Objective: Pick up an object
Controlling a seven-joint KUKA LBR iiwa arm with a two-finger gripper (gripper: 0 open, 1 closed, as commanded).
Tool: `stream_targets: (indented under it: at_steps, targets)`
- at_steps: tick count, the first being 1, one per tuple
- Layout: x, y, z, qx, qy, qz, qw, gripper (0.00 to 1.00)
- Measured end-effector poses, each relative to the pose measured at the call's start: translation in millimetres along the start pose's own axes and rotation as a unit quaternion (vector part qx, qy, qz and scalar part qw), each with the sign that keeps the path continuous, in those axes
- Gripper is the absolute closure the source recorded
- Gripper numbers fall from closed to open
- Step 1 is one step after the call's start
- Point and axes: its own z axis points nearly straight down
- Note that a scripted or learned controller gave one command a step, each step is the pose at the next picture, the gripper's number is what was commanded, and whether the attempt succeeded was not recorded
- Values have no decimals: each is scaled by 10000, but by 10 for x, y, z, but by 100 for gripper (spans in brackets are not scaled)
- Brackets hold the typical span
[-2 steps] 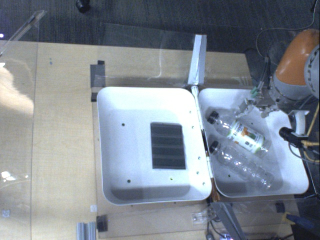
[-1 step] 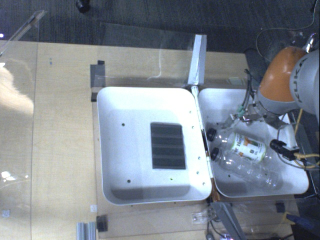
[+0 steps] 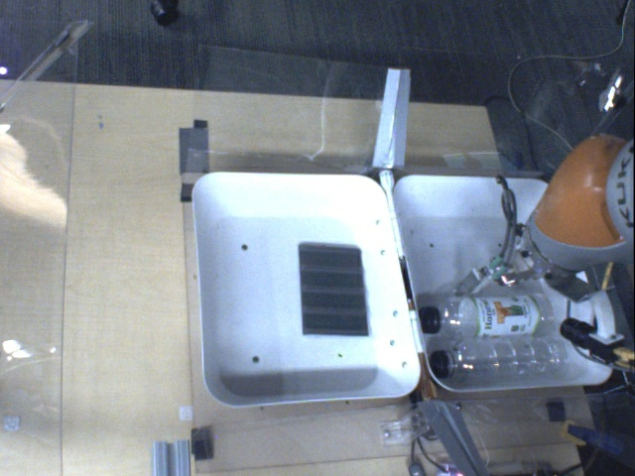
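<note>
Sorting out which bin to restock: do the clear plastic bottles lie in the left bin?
No: both clear bottles lie on their sides in the right bin; the left bin holds a dark ridged pad.

Overall light: I read the scene as bright and even, lit from overhead.
Glare: a pale washed-out patch sits on the bench (image 3: 99, 266) at the left edge; small bright specks lie near the lower left corner.
Whites: the left bin (image 3: 228, 216) is close to blown out, with little surface detail.
Shadows: soft grey shade lies along that bin's lower inner wall.
Dark areas: the floor across the top is dim and grainy.
Sharpness: I find the whole picture slightly soft; the clear bottles (image 3: 496, 335) at lower right blur into the right bin (image 3: 446, 216).
</note>
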Motion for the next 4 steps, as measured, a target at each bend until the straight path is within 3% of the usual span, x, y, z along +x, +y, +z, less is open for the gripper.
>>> stream_targets:
  at_steps: [1, 2, 3, 4]
  targets:
    - [612, 88, 22, -35, -1, -324, 9995, 0]
    - [-249, 257, -327, 13, 2, 1154, 9933, 0]
    - [-248, 257, -326, 14, 2, 1153, 9933, 0]
    - [-266, -360, 31, -17, -19, 798, 9968, 0]
